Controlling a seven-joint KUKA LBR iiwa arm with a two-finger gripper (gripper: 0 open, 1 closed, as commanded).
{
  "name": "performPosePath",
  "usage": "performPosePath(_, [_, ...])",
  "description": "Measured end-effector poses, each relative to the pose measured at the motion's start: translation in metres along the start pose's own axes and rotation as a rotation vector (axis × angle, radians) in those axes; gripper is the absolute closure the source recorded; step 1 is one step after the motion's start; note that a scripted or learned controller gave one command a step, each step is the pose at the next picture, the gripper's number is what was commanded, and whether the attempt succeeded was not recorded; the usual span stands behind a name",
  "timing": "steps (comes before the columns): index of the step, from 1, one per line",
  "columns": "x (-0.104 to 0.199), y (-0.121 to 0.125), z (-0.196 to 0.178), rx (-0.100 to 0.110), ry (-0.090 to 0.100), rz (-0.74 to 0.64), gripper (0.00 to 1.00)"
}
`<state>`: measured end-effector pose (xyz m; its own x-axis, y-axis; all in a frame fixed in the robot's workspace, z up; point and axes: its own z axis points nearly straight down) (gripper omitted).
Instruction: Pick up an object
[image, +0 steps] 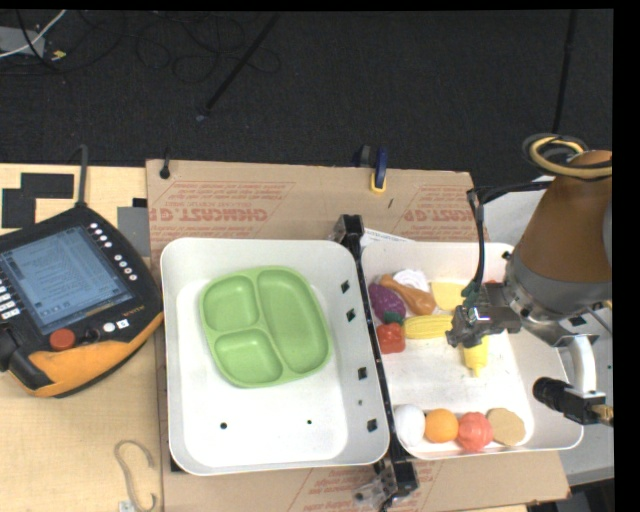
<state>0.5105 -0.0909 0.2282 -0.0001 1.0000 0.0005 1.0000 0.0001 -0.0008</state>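
along the bottom edge of the right bin (560, 435) sit a white egg (409, 420), an orange ball (441, 426), a red ball (475, 430) and a tan round piece (508, 426) in a row. above them, mid-right of the frame, the gripper (473, 335) is closed on a yellow piece (476, 355) hanging just below its tips, beside a corn cob (427, 327) and red piece (390, 338). farther up lie a purple piece (385, 298) and drumstick (410, 293), while the left bin (190, 420) holds a green divided plate (265, 325).
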Motion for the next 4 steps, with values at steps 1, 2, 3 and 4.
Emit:
performPosePath(1, [0.058, -0.005, -0.002, 0.004, 0.002, -0.003, 1.00])
performPosePath(2, [0.041, -0.014, 0.007, 0.004, 0.000, 0.001, 1.00])
performPosePath(3, [0.052, -0.011, -0.009, 0.001, 0.001, -0.001, 1.00])
performPosePath(4, [0.040, -0.009, -0.002, 0.004, 0.000, 0.001, 1.00])
